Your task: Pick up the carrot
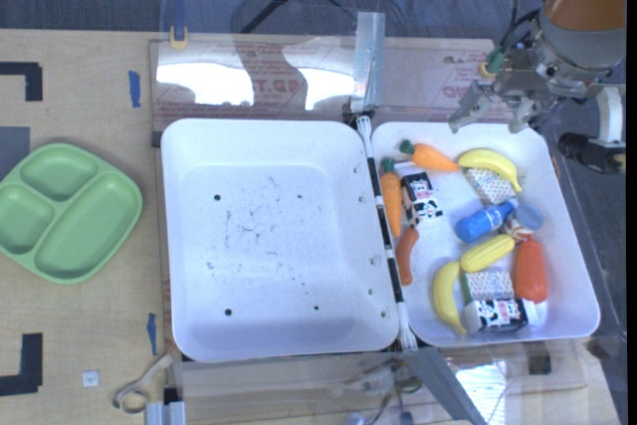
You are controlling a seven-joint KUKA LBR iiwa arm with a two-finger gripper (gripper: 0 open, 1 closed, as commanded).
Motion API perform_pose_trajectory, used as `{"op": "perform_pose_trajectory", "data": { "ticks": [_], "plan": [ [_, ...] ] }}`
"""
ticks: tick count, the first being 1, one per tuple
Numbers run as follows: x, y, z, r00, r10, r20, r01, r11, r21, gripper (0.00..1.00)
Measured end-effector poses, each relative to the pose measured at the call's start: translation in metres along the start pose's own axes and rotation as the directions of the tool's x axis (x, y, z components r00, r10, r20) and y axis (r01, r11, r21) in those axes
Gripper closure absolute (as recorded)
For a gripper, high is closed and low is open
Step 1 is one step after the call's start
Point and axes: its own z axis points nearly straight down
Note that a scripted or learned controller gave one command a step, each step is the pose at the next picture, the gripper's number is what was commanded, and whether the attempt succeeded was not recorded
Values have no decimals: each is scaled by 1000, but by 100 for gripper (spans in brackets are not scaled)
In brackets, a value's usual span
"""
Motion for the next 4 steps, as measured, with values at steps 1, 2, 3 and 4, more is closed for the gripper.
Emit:
{"op": "perform_pose_trajectory", "data": {
  "ticks": [1, 2, 3, 4],
  "plan": [
    [3, -15, -2, 988, -156, 0, 156, 988, 0, 0],
    [-1, 1, 94, 1000, -31, 0, 31, 1000, 0, 0],
    [-15, 38, 151, 1000, 1, 0, -1, 1000, -2, 0],
    [-23, 40, 193, 953, 302, -3, -302, 953, -1, 0]
  ]
}}
